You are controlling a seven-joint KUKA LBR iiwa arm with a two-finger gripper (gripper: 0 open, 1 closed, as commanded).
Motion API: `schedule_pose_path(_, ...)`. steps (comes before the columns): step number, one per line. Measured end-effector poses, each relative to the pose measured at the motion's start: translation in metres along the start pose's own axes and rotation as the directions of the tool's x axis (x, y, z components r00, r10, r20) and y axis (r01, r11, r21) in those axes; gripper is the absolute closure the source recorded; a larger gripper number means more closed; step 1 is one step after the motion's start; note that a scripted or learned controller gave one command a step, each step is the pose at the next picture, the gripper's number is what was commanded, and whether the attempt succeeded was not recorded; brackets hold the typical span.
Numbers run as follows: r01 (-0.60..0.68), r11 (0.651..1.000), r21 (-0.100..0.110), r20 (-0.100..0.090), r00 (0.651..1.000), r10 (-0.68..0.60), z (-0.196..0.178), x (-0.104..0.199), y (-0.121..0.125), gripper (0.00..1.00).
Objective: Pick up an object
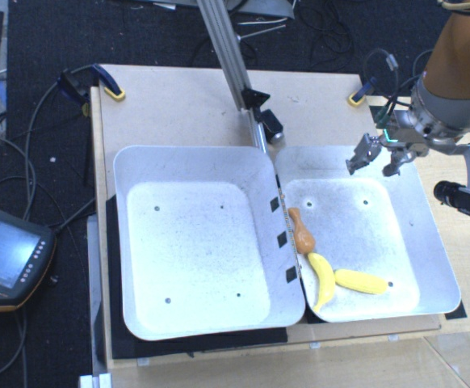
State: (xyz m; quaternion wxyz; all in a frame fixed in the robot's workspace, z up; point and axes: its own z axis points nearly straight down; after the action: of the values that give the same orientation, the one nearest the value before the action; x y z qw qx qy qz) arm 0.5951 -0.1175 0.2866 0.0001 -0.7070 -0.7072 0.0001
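Pincer apparently open, empty, above right bin

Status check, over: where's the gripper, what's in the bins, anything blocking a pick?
Gripper open, nothing between fingers, above right bin's far edge. Two bananas and an orange-brown piece at that bin's near-left. Nothing blocking them.

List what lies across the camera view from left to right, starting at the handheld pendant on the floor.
Teach pendant → left bin → orange drumstick-shaped toy → curved yellow banana → straighter yellow banana → end effector, open above the right bin's far edge.
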Motion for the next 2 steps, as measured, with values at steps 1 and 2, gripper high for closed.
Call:
schedule_pose_path(1,0.0,1.0,0.0,0.0,1.0,0.0,0.0,0.0,0.0,0.0)
schedule_pose_path(2,0.0,1.0,0.003,0.0,1.0,0.0,0.042,-0.002,0.0,0.0)
